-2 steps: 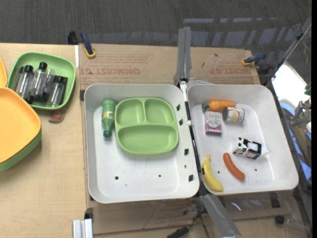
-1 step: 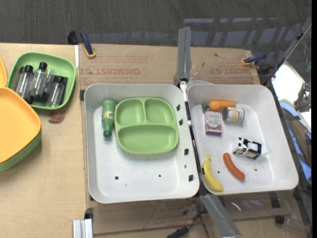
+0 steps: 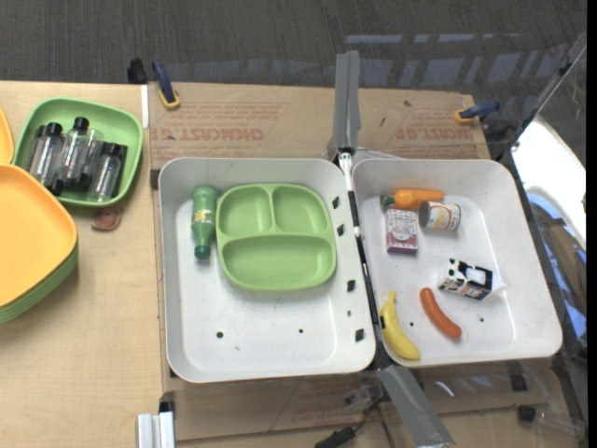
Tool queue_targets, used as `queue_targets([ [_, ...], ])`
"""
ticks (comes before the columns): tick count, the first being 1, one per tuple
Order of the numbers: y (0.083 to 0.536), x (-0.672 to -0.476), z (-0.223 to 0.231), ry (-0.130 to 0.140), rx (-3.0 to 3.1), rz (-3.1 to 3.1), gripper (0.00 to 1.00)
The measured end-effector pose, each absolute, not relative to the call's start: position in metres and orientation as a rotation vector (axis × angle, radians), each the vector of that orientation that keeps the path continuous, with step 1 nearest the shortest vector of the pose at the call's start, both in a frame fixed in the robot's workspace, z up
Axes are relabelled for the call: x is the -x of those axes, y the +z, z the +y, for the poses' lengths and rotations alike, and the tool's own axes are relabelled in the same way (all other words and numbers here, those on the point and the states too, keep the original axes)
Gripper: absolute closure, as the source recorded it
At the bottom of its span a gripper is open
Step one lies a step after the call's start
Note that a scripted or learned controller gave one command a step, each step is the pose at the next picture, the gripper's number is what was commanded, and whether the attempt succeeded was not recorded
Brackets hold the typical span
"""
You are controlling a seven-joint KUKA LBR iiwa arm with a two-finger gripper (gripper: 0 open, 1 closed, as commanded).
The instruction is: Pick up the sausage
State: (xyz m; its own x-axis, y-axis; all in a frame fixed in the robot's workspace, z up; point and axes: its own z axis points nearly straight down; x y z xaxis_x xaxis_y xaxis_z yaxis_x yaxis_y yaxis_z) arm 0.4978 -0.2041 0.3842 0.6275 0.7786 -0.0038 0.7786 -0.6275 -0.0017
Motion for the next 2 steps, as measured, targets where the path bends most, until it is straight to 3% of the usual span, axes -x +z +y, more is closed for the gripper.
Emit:
queue_targets([
  [1,0.433,-0.525,-0.199,-0.008,-2.899,1.211,1.00],
  [2,0.439,-0.559,-0.201,-0.009,-2.938,1.113,1.00],
])
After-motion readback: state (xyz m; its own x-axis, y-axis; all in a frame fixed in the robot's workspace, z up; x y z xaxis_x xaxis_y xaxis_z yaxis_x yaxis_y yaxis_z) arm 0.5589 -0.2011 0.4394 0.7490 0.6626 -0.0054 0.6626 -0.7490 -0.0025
